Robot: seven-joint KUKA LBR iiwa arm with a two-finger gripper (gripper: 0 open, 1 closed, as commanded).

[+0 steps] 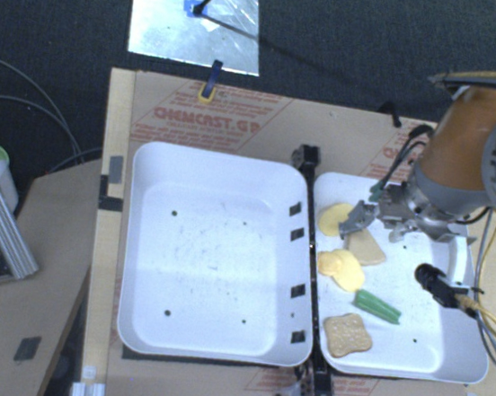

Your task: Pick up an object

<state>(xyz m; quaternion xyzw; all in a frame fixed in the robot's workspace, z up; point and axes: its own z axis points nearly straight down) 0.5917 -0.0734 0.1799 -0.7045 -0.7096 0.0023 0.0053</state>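
The right bin (419, 342) holds several small food-like pieces. A pale yellow round piece (331, 218) lies at its back left, and a tan wedge (367, 250) sits just in front of it. Further forward lie a yellow lumpy piece (343, 268), a green pod (377, 306) and a brown toast-like slice (347, 334). My gripper (374, 218) hangs low over the back of this bin, above the round piece and the tan wedge. Whether it touches either one I cannot tell.
The left bin (226, 157) stands beside the right one, with black clips (298, 235) along the shared wall. A black cable end (436, 285) hangs from the arm over the right bin. A shiny foil sheet (198, 14) lies on the floor behind the bench.
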